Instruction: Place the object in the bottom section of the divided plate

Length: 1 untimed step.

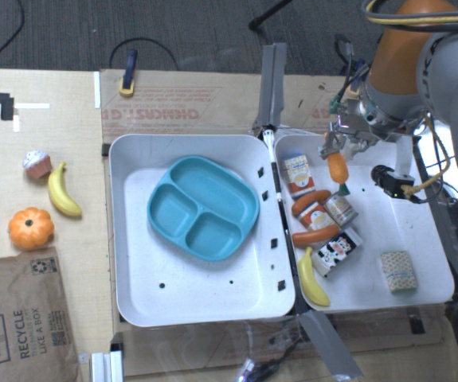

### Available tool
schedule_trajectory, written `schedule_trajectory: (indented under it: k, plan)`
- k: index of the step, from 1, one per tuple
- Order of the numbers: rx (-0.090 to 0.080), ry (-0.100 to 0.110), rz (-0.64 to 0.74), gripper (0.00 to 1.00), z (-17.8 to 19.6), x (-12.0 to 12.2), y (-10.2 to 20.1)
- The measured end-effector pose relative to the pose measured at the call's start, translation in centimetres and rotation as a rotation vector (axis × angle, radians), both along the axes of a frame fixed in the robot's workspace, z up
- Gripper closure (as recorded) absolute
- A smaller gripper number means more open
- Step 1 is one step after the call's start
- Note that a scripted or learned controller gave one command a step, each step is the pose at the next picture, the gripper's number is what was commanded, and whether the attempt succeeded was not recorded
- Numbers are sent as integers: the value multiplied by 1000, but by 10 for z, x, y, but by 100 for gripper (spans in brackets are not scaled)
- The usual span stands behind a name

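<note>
One small orange carrot point(338, 168) hangs upright, long axis near vertical, pinched at its top between the fingers of the end effector point(339, 150) above the right bin point(428, 237). Reaching in from the right, the grey arm point(444, 54) bends downward at its orange-banded wrist. Left of it, the blue divided plate point(203, 207) lies in the other bin point(133, 237).
</note>
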<state>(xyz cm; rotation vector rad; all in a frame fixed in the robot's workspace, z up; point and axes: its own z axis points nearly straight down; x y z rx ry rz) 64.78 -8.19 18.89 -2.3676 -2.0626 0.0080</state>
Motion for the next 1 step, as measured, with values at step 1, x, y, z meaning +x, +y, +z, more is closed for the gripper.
schedule_trajectory:
  k: [1]
  plan:
    - [0,0,0,0,0,0,0]
